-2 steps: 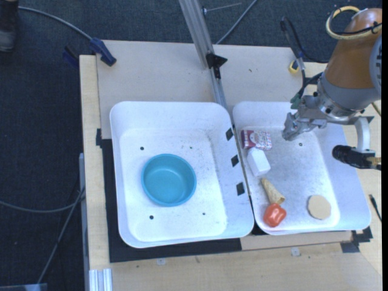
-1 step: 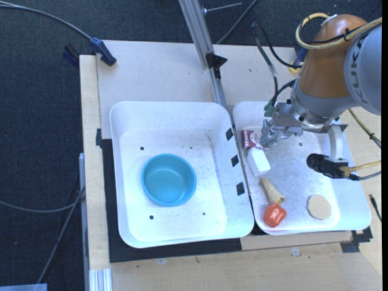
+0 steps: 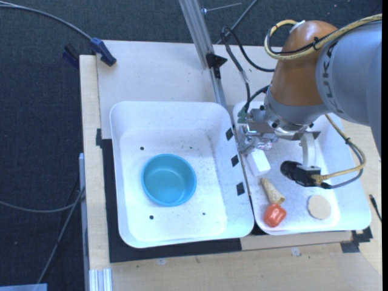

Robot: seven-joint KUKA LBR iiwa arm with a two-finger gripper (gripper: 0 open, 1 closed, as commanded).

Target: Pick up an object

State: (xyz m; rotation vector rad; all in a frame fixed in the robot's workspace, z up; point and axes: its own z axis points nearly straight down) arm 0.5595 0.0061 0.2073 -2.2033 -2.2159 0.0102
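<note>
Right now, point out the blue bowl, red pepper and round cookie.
blue bowl (image 3: 169, 179), camera view, inner floor.
red pepper (image 3: 274, 215), camera view, body centre.
round cookie (image 3: 319, 208), camera view, top face.

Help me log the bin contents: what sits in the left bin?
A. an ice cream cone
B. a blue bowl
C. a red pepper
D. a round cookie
B: the blue bowl sits alone on the floor of the left bin, while the small food items lie in the right bin.
</note>
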